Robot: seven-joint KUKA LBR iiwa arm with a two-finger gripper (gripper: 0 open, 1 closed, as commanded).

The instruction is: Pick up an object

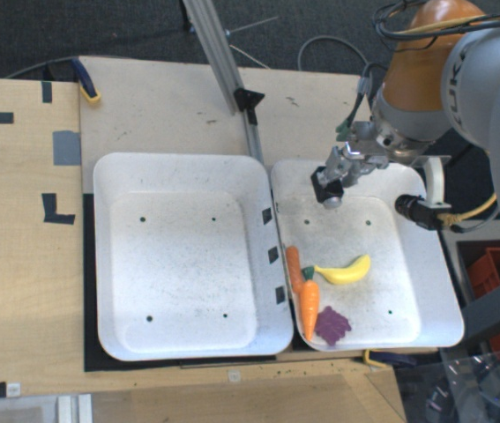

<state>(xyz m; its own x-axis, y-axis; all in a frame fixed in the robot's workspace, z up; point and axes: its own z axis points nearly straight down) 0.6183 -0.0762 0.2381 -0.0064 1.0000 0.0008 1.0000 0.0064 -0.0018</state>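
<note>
We see three objects in the right bin [426, 320], all gathered toward its near left part. The banana [347, 270] lies with its long axis running left to right, rising slightly to the right, its curve bowing toward the near edge. Just beside its left tip, the orange carrot [309, 307] lies with its long axis running from far to near, green top at the far end close to the banana. A second, thinner orange piece [294, 266] lies along the bin's left wall, roughly parallel. The purple object [332, 325] sits just beside the carrot's near end, on its right.

The gripper [329, 189] hangs over the far part of the right bin, well apart from the objects; we cannot tell how its jaws stand. The left bin [108, 236] sits alongside on the surface [161, 104].
</note>
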